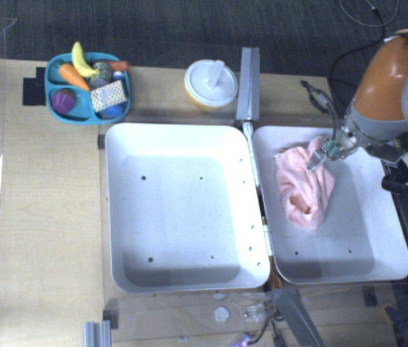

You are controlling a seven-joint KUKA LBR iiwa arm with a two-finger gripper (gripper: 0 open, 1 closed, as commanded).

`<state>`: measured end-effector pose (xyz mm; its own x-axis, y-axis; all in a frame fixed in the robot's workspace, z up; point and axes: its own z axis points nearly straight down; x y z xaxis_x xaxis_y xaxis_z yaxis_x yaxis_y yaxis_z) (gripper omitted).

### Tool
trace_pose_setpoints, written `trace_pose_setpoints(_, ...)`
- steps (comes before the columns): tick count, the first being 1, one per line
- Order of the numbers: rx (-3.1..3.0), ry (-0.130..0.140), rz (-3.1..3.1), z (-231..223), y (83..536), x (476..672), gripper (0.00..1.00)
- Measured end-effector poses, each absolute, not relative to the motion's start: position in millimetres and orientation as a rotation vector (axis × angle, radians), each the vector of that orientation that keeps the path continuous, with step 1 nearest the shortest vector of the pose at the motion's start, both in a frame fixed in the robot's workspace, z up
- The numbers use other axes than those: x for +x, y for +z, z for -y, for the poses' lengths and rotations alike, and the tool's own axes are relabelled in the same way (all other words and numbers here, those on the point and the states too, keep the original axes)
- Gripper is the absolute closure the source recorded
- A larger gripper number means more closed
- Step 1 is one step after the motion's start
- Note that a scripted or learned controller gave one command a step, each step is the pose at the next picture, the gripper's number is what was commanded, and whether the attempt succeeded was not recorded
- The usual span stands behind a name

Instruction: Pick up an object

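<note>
A crumpled pink cloth (302, 185) lies in the right white bin (362, 259), towards its back left. My gripper (323, 155) reaches in from the right and sits at the cloth's upper right edge, touching or just above the fabric. The cloth bunches up towards the gripper there. The orange-banded wrist (388, 85) hangs over the bin's back right corner.
The left white bin (182, 266) adjoins the right one along a metal divider (248, 85). Behind the bins stand a white lidded cup (211, 83) and a blue tray of toy food (87, 87). Cables (319, 96) run along the arm.
</note>
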<state>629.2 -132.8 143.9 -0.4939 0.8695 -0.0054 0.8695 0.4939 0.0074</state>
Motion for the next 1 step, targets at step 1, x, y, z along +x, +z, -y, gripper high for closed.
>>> trace_pose_setpoints(1,1.444,0.009,-2.774,82.1,216.3,627.6,1.0)
